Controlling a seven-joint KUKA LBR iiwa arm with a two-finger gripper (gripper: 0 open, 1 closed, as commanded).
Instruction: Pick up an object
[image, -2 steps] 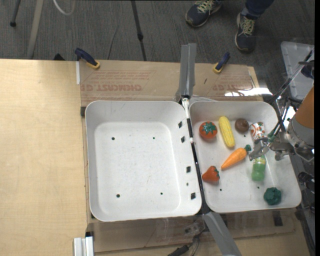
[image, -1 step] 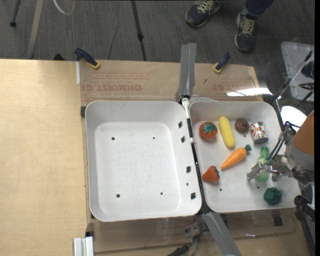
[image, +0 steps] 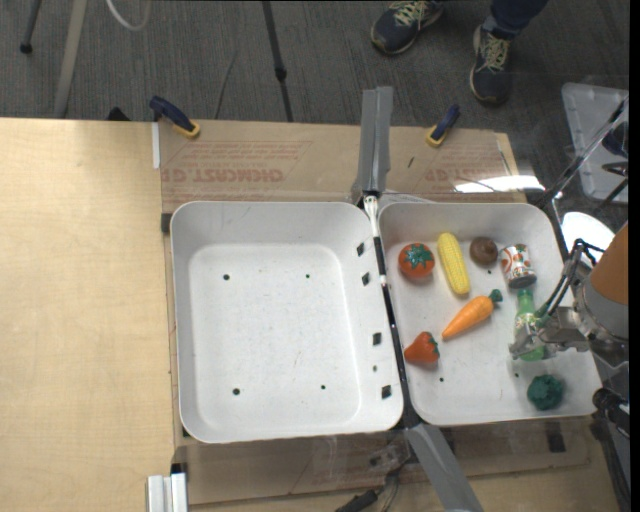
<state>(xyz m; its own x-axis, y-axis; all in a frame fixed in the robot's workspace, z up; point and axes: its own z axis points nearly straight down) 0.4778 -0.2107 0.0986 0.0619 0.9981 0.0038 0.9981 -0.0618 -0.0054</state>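
Starting well to the left of the gripper (image: 531, 346), the wooden bench (image: 80, 300) carries the left bin (image: 180, 300), a shallow white tray that sits far from the tool. The right bin (image: 470, 385) lies just beside it, their rims meeting at a seam, and the gripper hangs over this second tray near its right wall.

Farthest left of the gripper inside that tray is a small red pepper (image: 422, 349), at about the gripper's own height in the view. Up and to the left of the gripper sit a red tomato (image: 417, 260) and, just beside it, a yellow corn cob (image: 453, 263) lying lengthwise. An orange carrot (image: 470, 316) lies at a slant between the pepper and the gripper, near but apart from the tool. Above it, toward the back wall, rests a small brown ball (image: 484, 249), and next to that a small red and white can (image: 517, 266), straight up from the gripper.

A pale green bottle (image: 526, 325) is right at the gripper, touching or overlapping its metal tip; whether the tool is clamped on it, or open or closed at all, I cannot tell. Just below and slightly right sits a dark green lump (image: 546, 391). The arm (image: 612, 335) comes in from the right.
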